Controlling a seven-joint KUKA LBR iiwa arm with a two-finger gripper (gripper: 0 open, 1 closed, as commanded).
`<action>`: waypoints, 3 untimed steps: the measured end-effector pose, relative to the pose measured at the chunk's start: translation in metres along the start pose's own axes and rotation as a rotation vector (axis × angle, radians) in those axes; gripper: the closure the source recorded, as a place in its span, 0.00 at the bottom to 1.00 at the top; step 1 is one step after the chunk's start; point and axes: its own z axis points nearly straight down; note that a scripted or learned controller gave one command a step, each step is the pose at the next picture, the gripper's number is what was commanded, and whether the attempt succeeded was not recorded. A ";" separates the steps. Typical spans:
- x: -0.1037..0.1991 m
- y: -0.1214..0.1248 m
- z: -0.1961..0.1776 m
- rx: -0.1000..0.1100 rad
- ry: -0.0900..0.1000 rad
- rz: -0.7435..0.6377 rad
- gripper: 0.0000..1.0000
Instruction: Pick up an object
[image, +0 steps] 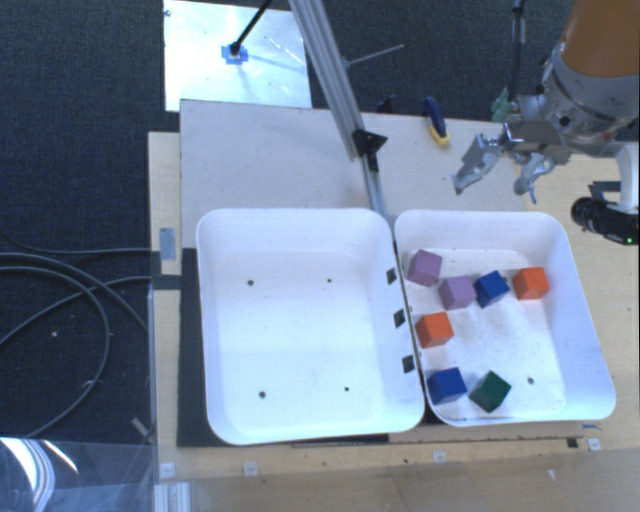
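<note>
Above the right bin: tool raised, blocks waiting below.

From the camera view you see the tool (503, 172) hanging over the worktop (280, 150) just behind the right bin (570, 262), its fingers spread apart and holding nothing. Seven small blocks lie in that bin; the orange block (530, 283) near the far wall sits just beside a blue block (490, 288). Judge it light, rigid and smooth-faced: take it across two opposite flat sides, square on, so it won't twist out.

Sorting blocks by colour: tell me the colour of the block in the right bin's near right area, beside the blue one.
Dark green, in the camera view.
</note>
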 end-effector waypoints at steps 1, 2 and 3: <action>-0.051 -0.106 -0.095 -0.009 -0.004 0.015 0.00; -0.049 -0.102 -0.102 -0.006 -0.005 0.006 1.00; -0.036 -0.107 -0.114 -0.002 -0.004 0.008 1.00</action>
